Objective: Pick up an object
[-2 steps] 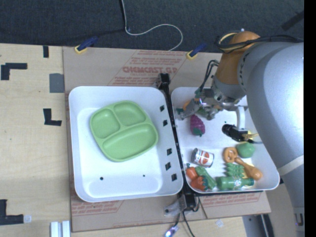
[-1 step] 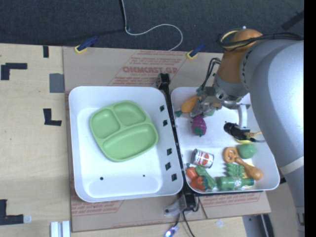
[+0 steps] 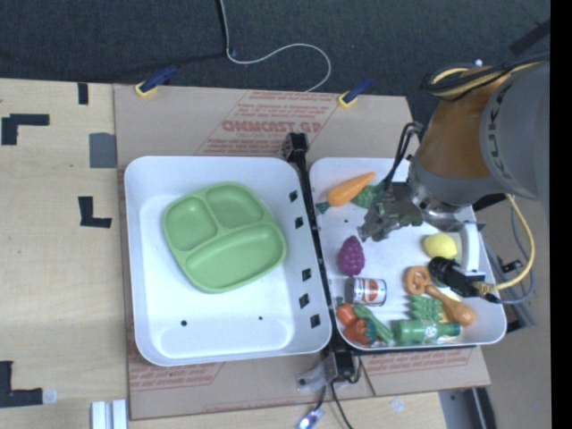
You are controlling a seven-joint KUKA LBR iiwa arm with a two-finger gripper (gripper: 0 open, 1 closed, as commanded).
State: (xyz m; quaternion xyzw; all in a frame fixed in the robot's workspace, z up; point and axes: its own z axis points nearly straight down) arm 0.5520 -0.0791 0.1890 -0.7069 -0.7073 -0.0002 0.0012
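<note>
A: 2 white bins sit side by side on the table. Take the right bin as the landmark: the left bin touches its left wall and holds a green divided plate.

B: And the arm?

A: It hangs over the right bin's upper right part, with the end effector low above the bin's middle. I cannot tell how far it is open, and I see nothing in it.

B: What lies in the right bin?

A: A toy carrot near its top left, a purple grape bunch at its left middle, a lemon at its right side, a small can below the grapes, and mixed toy vegetables along its lower edge.
</note>
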